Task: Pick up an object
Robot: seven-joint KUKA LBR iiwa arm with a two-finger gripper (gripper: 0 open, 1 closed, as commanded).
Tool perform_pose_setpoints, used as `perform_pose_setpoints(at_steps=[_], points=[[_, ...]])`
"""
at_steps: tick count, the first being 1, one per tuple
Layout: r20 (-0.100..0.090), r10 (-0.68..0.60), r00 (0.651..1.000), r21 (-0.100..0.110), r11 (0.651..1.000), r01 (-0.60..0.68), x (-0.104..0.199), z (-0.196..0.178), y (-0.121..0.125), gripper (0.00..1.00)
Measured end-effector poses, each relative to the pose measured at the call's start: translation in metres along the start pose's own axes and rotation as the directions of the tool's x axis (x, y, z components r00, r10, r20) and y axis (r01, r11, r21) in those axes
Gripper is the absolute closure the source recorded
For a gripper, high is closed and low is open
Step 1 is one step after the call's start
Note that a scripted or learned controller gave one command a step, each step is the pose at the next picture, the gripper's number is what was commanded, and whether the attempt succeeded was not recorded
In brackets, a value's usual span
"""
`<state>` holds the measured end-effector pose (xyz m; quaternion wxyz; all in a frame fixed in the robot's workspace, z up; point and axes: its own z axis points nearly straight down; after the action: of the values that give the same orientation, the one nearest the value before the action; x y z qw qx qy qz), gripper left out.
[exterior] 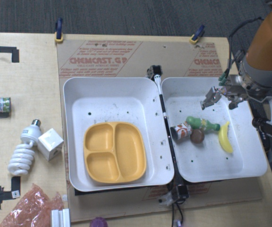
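Note:
The right bin [249, 167] holds a green bottle [203, 124] lying on its side, a small printed can [182, 132], a brown round object [197, 136] and a yellow banana [225, 137]. My gripper [222, 101] hovers over the bin's far part, above and behind the bottle and banana. Its fingers are spread open with nothing between them. The left bin [74, 126] contains a yellow divided plate [114, 152].
Left of the bins, on the bench, lie a spiral light bulb [23, 150], a white cube [50, 144], a green can [0, 105] and a pink mesh bag [29, 209]. The arm's orange band [267, 37] rises at the right edge.

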<state>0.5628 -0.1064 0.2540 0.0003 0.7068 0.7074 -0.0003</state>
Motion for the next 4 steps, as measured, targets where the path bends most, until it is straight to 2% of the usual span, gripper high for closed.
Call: perform_pose_setpoints(at_steps=[1, 2, 3, 4], points=[[0.000, 0.003, 1.000, -0.006, 1.000, -0.003, 0.003, 0.129, -0.009, 0.00], [-0.001, 0.002, 1.000, -0.002, 1.000, -0.002, 0.003, 0.161, -0.049, 0.00], [0.000, 0.005, 1.000, -0.005, 1.000, -0.005, 0.003, 0.151, -0.048, 1.00], [0.000, 0.004, 1.000, -0.005, 1.000, -0.004, 0.003, 0.151, -0.048, 0.00]])
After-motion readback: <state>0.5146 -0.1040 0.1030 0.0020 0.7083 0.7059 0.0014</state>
